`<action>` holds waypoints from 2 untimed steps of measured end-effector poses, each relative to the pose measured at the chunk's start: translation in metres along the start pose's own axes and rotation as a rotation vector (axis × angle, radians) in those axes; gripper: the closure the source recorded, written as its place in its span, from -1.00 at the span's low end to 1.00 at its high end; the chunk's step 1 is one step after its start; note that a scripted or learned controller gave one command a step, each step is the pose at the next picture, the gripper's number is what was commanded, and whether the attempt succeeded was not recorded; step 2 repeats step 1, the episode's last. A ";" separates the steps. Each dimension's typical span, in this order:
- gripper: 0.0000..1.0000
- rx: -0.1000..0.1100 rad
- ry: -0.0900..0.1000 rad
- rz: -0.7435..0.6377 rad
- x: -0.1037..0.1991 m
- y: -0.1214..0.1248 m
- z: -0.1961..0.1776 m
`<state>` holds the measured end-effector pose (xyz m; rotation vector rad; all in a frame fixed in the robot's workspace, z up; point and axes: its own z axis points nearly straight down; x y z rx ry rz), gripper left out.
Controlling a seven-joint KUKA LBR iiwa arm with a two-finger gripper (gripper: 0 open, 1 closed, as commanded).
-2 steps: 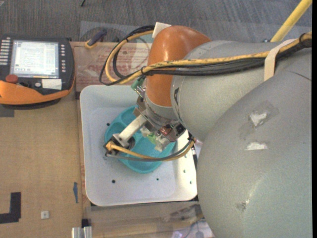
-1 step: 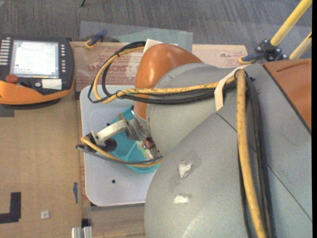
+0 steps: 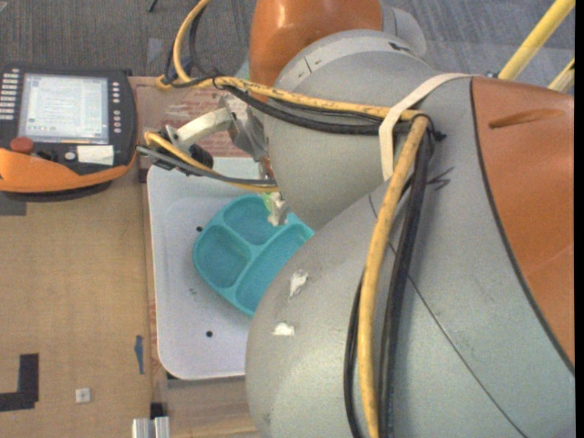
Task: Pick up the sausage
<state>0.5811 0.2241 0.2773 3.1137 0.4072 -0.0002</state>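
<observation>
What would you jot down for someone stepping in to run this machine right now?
Gripper: low over the teal divided tray, near its upper rim; I can't tell whether it is open or shut.
Tray lies in the white bin, partly hidden under the grey arm.
Sausage: I can't make it out from here; the arm covers much of the bin.
Done: no pickup confirmed.
Left: find the sausage, grasp it, lift.

Brown desk [image 3: 73, 281] carries a white bin [image 3: 178, 336]. A teal tray [image 3: 242, 254] lies in the bin. A pendant [image 3: 64, 126] rests at the desk's far edge.
</observation>
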 end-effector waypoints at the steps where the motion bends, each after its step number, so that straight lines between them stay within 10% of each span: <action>1: 1.00 0.002 -0.007 -0.095 -0.040 -0.012 0.108; 2: 1.00 0.002 -0.007 -0.095 -0.040 -0.012 0.108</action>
